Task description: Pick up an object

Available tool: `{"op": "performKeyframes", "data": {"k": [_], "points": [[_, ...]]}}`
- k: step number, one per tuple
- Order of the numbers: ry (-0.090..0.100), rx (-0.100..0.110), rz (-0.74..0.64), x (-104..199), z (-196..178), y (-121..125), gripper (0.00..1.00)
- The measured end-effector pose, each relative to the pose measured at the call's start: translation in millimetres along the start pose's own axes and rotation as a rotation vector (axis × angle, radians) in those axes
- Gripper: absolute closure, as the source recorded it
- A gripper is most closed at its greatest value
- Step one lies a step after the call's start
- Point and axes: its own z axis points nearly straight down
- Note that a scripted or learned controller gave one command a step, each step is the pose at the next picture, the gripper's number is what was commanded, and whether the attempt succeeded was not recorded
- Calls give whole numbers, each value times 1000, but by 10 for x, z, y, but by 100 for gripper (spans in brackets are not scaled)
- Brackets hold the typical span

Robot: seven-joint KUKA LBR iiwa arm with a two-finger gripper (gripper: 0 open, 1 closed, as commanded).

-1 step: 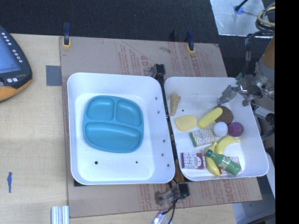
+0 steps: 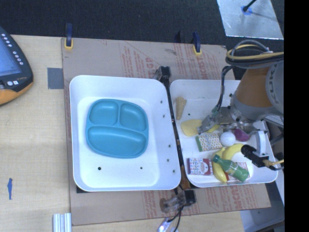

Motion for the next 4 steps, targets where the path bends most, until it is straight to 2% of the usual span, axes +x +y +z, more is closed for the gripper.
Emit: {"op": "performKeyframes", "data": {"k": [1, 2, 3, 4], "points": [[-5, -23, -1, 299, -524, 949, 0], [-6, -10, 7, -192, -21, 690, 0], [-6, -12, 3, -183, -153, 706, 100], [-3, -18, 0, 540, -1085, 909, 100]]}}
